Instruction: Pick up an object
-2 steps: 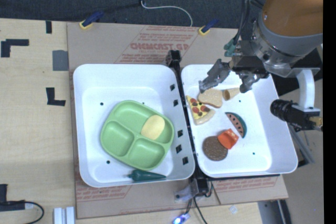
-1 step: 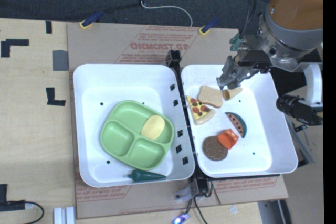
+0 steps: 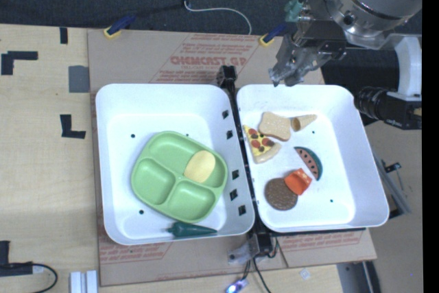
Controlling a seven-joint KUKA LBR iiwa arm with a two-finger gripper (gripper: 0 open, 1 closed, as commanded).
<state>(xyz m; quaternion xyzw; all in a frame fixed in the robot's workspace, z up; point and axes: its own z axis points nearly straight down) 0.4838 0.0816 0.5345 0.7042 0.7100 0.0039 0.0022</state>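
On the wooden bench (image 3: 41,168) the left shallow white bin (image 3: 113,147) holds a light green divided plastic plate (image 3: 161,185), and a pale yellow oval piece (image 3: 200,166) lies in the plate's upper right compartment. Just below the plate, by the bin's near wall, a dark teal pointed piece (image 3: 193,230) lies flat with its long axis running left to right and its tip toward the right. In the right shallow white bin (image 3: 343,213), a toy pizza slice (image 3: 261,145) sits nearest the divide, a tan toast-shaped piece (image 3: 276,125) touches it above, and a small beige cone (image 3: 302,123) lies just right of the toast with its long axis roughly left to right. Below these are a brown round patty (image 3: 280,194), an orange-red piece (image 3: 298,180) touching it, and a curved watermelon slice (image 3: 310,162) running diagonally. The hand (image 3: 287,75) hangs above the right bin's far rim, apart from every piece, the toast nearest below it; whether it is released or clenched cannot be told, and nothing is seen between its fingers.
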